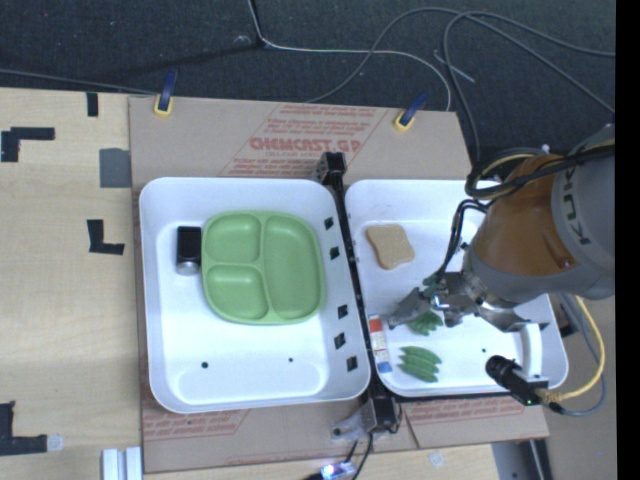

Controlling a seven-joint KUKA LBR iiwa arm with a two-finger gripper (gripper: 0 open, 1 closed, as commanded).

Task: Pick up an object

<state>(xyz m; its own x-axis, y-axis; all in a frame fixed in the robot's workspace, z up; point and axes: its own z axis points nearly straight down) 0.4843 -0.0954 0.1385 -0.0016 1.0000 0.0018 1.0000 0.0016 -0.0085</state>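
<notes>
A green pea pod (428,322) sits right at the fingers (432,311), though whether they grip it cannot be told. Another pea pod (420,362) lies just below them; bread slice (389,246) above-left, in the right bin (440,196).

A pale wooden worktop (60,298) carries a brown cardboard sheet (290,138) held by yellow clamps (162,103). Behind lies dark speckled carpet floor (120,18), crossed by thin cables (330,53).
</notes>
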